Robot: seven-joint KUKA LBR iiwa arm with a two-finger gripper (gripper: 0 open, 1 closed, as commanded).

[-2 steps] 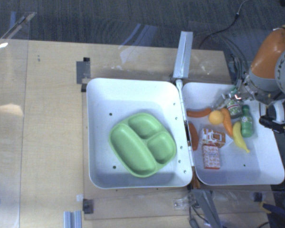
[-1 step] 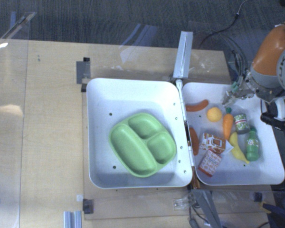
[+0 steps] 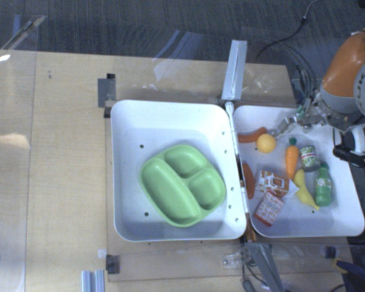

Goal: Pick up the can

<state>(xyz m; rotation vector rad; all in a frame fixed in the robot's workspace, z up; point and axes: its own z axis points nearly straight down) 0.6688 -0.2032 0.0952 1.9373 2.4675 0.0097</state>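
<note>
While the arm reaches in from the right over the far corner of the right bin, its gripper hangs above the bin's back edge. It is well short of the can, with nothing in it that I can see. Whether it is open or closed cannot be told from this slant; the metal parts blur together.

The can sits in the right half of that bin, just beside the carrot on one side and just behind the green bottle and the banana. It looks to stand roughly upright with its pale lid facing up, though it may be leaning.

As a judgement, it should be a small, stiff, light thing with smooth rounded walls, so it may slip or roll if pinched off-centre. The best hold is probably across the middle of its body from above. The jaws should close along the line that clears the carrot and bottle, since both neighbours crowd it closely.

The left bin holds a green divided plate.
</note>
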